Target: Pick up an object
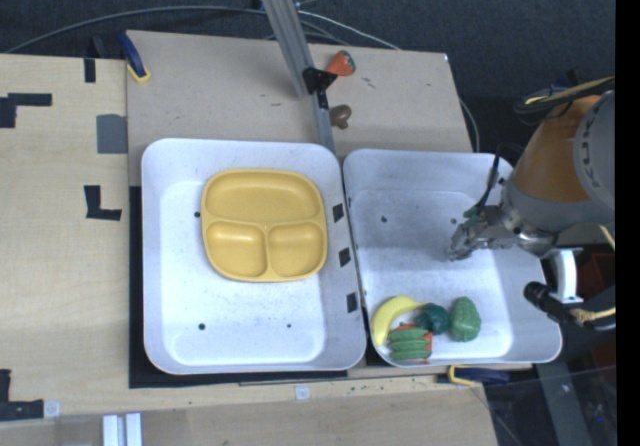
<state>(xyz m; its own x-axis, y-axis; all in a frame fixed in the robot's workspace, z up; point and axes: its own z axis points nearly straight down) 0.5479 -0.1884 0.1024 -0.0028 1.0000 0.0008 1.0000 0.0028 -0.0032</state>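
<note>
Even, soft overhead light; slightly grainy, faint shadows.

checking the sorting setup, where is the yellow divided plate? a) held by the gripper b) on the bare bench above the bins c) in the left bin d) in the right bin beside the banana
c: the yellow plate lies flat in the left bin, while the banana sits with the green toys in the right bin's near corner, and the gripper is over the right bin.
</note>
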